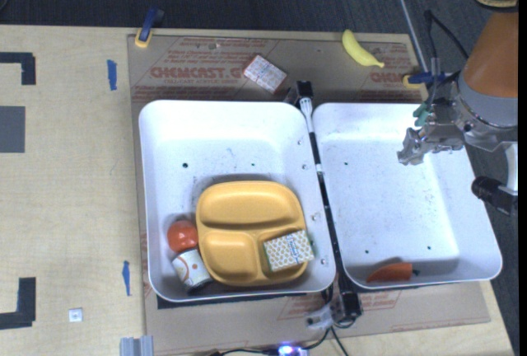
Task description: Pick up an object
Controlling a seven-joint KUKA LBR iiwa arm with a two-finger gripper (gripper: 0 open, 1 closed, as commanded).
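Note:
My gripper (pixel 409 153) hangs over the right bin (pixel 461 264), near its far right part, with the grey wrist and orange band behind it at the right edge. An orange carrot-like piece (pixel 389 272) lies against that bin's front wall, well below the gripper. In the left bin (pixel 156 181) rests a yellow divided tray (pixel 239 227) with a patterned packet (pixel 288 250) in one compartment. Beside the tray's left lie an orange-red ball (pixel 182 236) and a small white and orange can (pixel 191 268).
Behind the bins, on the cardboard, lie a yellow banana (pixel 361 49) and a small patterned box (pixel 264 72). A blue and yellow clamp (pixel 148 25) grips the board's far left corner. A black divider (pixel 317 173) runs between the bins.

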